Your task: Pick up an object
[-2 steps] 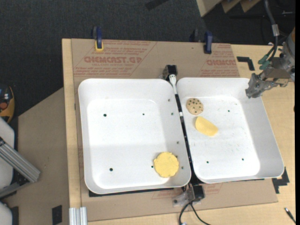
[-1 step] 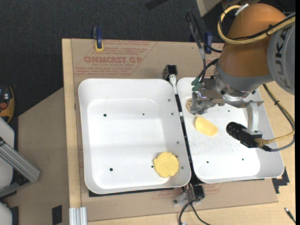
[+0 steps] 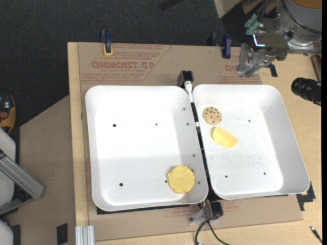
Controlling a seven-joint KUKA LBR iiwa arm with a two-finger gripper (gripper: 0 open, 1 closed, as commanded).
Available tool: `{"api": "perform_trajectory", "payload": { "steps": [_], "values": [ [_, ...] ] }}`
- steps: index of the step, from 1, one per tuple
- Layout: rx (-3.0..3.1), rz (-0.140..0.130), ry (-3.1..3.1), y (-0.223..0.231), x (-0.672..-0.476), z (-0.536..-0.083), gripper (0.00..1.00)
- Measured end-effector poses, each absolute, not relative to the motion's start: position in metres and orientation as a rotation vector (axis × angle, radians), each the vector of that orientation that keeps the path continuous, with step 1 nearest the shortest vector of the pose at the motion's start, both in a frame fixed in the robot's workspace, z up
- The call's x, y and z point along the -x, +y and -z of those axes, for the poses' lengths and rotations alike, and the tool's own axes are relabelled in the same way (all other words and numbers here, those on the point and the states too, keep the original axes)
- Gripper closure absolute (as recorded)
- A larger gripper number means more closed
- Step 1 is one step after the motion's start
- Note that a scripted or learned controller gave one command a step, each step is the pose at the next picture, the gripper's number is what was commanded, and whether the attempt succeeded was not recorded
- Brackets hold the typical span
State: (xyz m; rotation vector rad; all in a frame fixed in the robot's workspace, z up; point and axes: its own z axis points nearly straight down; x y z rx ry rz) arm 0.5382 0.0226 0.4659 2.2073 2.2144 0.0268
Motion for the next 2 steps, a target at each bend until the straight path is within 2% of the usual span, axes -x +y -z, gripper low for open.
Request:
{"api": "perform_trajectory", "payload": {
  "steps": [1, 2],
  "values": [
    [-2.214, 0.011, 2.240, 0.132, -0.514, -0.375, 1.00],
    [-2.234, 0.012, 2.216, 0.051, -0.490, -0.334, 1.00]
  ]
}}
